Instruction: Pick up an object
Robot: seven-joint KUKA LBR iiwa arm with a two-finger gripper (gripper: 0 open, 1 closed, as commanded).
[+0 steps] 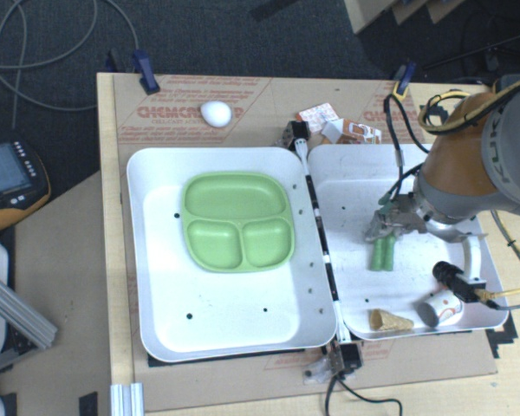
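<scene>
Far left of the end effector (386, 230), one white egg-shaped ball (215, 113) lies loose on the desk (121, 232), outside both bins. One pale green three-compartment plastic tray (239, 220) lies flat in the left white bin (156, 258). Directly beneath the end effector stands the likeliest target, one green cylindrical block (382, 254), their tips at its top; whether they are closed on it I cannot tell. Below lie one tan wedge (390, 321) and, rightward, one white cup (443, 307).

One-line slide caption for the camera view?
KUKA arm's claw over a green cylinder in the right bin; green divided tray in the left bin.
</scene>
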